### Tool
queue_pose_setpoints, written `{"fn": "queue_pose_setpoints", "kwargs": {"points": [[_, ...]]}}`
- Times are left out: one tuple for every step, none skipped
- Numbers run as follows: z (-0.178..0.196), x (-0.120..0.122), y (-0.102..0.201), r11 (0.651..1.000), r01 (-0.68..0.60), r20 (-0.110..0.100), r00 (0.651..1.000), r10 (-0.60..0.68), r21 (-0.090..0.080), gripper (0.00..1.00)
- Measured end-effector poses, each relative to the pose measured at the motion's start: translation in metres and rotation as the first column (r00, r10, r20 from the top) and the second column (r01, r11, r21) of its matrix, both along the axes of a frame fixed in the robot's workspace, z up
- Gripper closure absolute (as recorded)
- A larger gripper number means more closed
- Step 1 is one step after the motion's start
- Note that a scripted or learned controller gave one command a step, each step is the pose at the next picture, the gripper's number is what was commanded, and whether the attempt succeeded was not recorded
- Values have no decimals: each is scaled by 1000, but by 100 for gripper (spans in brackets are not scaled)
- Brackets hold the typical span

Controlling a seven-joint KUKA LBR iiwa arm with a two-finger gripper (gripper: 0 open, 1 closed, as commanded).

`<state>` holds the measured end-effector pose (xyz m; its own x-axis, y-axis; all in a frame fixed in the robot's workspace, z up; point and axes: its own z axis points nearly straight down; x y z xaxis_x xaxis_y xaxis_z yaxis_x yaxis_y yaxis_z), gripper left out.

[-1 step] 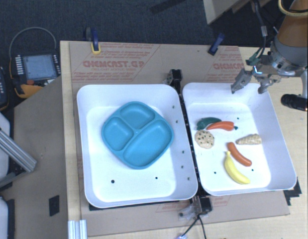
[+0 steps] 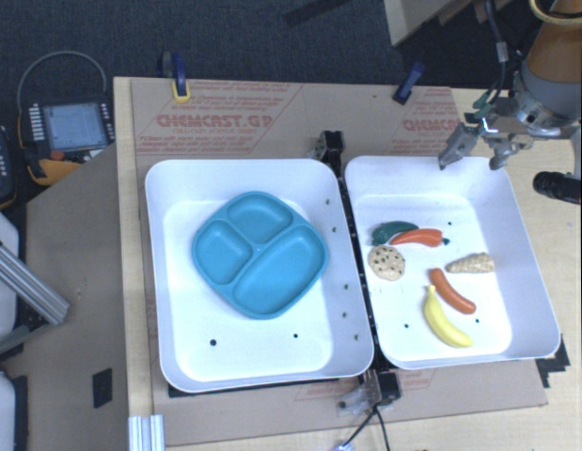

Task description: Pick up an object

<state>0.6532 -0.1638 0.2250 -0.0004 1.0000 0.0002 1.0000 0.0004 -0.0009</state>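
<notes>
a: where's the gripper right now?

b: up at the far edge of the right bin, near its back right corner, on the end of the grey arm with the orange band. the two fingers are spread apart with nothing between them.

a: and the things it could pick up?

b: all in the right bin, well apart from the gripper. there's a chilli, red-orange, lying across the middle, with a dark green pepper touching its left end. just below them sits a round cookie with dark chips.

a: anything else?

b: a pale tan croissant to the right of the cookie, a red-orange sausage lying at a slant just below it, and a yellow banana beside the sausage, nearest the front edge. the sausage and banana are very close, maybe touching; i can't tell for sure.

a: the left bin?

b: it holds a blue divided plate, three compartments, turned at an angle, roughly in the middle. both bins sit side by side on a brown board with red lettering.
</notes>
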Motion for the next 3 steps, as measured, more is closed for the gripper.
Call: {"fn": "queue_pose_setpoints", "kwargs": {"points": [[-53,-4,10,1000,-1,-4,1000,1,1,0],[-117,-7,8,1000,1,-6,1000,-1,1,0],[-142,-8,9,1000,0,-4,1000,0,0,0]]}}
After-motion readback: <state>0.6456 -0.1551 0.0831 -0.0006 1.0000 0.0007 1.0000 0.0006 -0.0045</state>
